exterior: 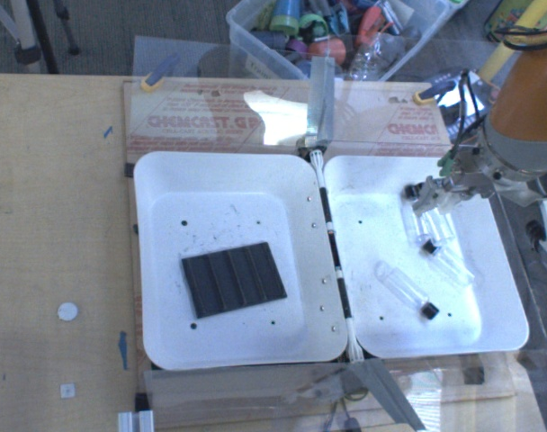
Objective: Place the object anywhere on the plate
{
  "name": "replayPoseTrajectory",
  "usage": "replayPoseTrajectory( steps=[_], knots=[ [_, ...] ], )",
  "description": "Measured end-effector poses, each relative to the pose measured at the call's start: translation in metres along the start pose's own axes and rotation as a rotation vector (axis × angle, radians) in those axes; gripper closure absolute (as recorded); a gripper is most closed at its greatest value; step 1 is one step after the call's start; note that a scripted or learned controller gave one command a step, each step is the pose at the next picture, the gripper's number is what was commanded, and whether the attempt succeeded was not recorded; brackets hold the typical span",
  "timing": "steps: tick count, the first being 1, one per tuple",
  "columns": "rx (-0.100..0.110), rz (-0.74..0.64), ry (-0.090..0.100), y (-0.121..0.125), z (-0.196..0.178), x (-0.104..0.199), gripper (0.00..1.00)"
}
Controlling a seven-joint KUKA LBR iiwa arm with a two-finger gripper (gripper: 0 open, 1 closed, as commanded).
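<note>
So the clear tube with a black cap (405, 289) is lying flat in the right bin (498, 331), well right of the dark ridged plate (234, 279) that sits in the left bin (165, 196). My claw (424, 207) hangs just above the tube, over another clear tube (430, 234); can't tell its grip.

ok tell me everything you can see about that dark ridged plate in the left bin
The plate is a flat, dark grey to black rectangle, matte, possibly plastic or rubber. Its top is split into four parallel raised strips by narrow grooves running across its shorter span. It lies flat on the floor of the left bin, in the half nearer the camera, turned slightly askew to the bin's edges. Nothing rests on it and it stands apart from the bin walls. Small dark specks dot the white floor just above it.
</note>
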State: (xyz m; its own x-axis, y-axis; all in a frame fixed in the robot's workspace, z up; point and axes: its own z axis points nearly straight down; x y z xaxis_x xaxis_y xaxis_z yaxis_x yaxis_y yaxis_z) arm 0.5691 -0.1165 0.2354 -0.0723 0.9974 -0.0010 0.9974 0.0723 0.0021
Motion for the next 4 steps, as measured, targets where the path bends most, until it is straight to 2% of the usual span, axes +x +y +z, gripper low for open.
replayPoseTrajectory(
  steps=[1,2,3,4],
  knots=[
    [-0.001,-0.328,0.000,0.060,0.051,0.058,1.00],
    [-0.004,-0.847,0.000,0.106,0.050,0.106,1.00],
    [0.000,-0.813,0.003,0.101,0.050,0.166,1.00],
    [0.002,-0.840,0.003,0.106,0.099,0.230,1.00]
  ],
)
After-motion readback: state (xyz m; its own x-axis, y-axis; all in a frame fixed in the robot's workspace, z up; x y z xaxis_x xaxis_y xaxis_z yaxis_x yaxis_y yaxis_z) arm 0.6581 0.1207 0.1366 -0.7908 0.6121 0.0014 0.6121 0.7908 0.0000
